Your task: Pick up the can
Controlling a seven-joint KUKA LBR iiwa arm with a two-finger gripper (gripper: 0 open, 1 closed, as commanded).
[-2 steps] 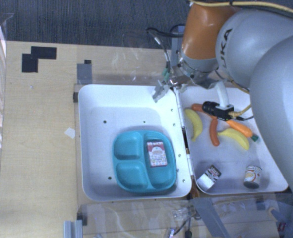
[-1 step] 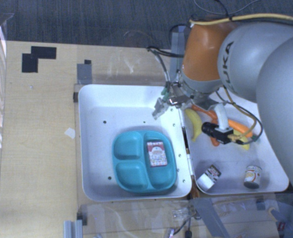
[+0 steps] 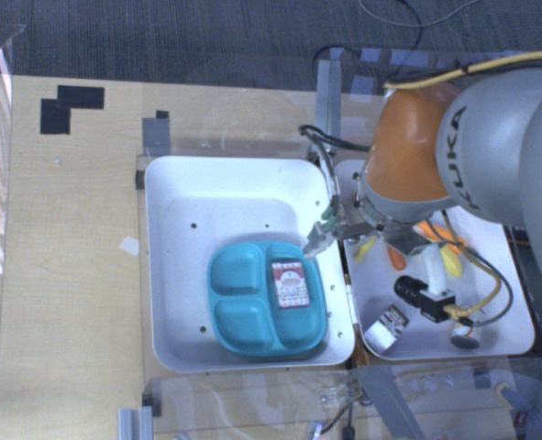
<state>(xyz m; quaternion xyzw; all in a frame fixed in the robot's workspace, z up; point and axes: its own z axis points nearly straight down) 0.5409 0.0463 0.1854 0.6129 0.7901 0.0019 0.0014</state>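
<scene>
A red-and-white labelled can (image 3: pixel 290 285) lies on its side in the right compartment of a teal divided tray (image 3: pixel 243 314), in the left bin (image 3: pixel 188 209). My gripper (image 3: pixel 320 236) hangs over the left bin's right edge, just above and to the right of the tray's upper right corner. It is a short way up-right of the can and apart from it. Nothing shows in its grasp. The big grey arm with its orange band (image 3: pixel 408 154) covers the upper part of the right bin.
The right bin (image 3: pixel 518 337) holds orange pieces (image 3: pixel 395 258), a yellow piece (image 3: pixel 451 262), a small white and black cylinder (image 3: pixel 385 327) near the front edge, and a small pale object (image 3: pixel 464 338). A ridge (image 3: pixel 346 291) separates the two bins.
</scene>
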